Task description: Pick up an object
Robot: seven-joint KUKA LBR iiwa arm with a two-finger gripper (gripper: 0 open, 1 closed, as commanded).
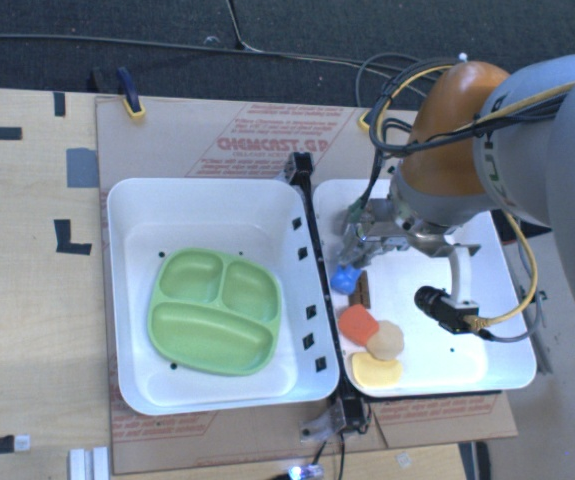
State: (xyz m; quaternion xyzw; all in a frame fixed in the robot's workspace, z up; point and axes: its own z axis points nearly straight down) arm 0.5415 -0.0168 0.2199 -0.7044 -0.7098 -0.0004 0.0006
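My gripper (pixel 355 251) hangs low over the left part of the right bin (pixel 487 363), close to the divider between the bins. A small blue object (pixel 344 280) lies just below and in front of it, touching or nearly touching its tip. A thin brown piece (pixel 364 290) sits beside the blue object. Closer to the front of the bin lie an orange block (pixel 358 323), a tan round object (pixel 387 340) and a yellow piece (pixel 377 372), packed close together. The wrist hides the bin floor behind the gripper.
A green divided plate (pixel 214 310) lies in the left bin (pixel 127 218). The grey arm with its orange band (pixel 457 118) covers the back of the right bin. A black cable plug (pixel 439 306) hangs over the bin's middle.
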